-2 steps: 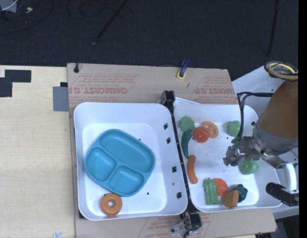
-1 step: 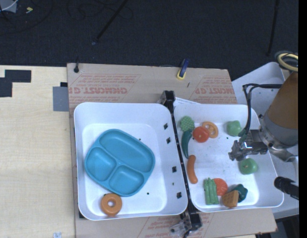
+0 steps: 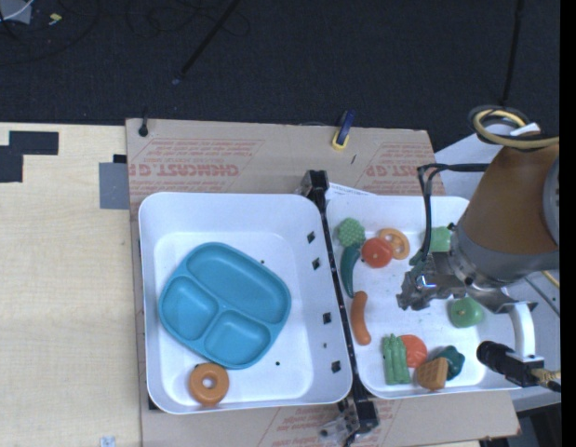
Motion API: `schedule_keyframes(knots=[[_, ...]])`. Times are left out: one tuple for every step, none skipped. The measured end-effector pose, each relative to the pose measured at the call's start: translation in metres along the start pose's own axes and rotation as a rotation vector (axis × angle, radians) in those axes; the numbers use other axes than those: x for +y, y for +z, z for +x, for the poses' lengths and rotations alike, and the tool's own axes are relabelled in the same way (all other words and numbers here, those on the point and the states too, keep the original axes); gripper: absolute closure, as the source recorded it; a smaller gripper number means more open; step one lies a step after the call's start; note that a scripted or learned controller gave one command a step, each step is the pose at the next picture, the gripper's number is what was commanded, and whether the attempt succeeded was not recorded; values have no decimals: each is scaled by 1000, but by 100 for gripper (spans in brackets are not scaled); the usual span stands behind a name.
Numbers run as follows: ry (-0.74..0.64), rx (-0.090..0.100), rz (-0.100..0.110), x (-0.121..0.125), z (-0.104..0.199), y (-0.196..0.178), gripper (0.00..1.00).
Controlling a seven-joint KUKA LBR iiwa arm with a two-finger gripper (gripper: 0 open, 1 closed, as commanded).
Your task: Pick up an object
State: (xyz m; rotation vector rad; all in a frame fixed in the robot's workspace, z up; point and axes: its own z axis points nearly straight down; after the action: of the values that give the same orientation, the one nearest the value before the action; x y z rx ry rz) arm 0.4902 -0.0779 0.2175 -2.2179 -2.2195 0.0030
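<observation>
My gripper [image 3: 419, 292] hangs low over the middle of the right bin [image 3: 410, 391], with the grey arm and its orange band reaching in from the right. It sits above bare bin floor, between a red tomato [image 3: 376, 252] to its upper left and a green apple [image 3: 465, 313] to its right. An orange sausage [image 3: 361, 318] lies to its left. A green ridged vegetable [image 3: 395, 359], a red-orange piece [image 3: 414, 348] and a brown pastry [image 3: 431, 373] lie below it. I see nothing held in it.
The right bin also holds a green broccoli [image 3: 351, 232], an orange ring [image 3: 395, 242], a dark green cucumber [image 3: 349, 268] and a teal toy [image 3: 453, 360]. The left bin [image 3: 153, 250] bears a blue divided plate [image 3: 225, 303] and a donut [image 3: 209, 383].
</observation>
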Motion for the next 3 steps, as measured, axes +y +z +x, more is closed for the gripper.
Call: schedule_keyframes(knots=[[-1,0,0,-3,51,7,100],[-4,1,1,-16,101,5,100],[-1,-1,1,-13,132,-1,100]])
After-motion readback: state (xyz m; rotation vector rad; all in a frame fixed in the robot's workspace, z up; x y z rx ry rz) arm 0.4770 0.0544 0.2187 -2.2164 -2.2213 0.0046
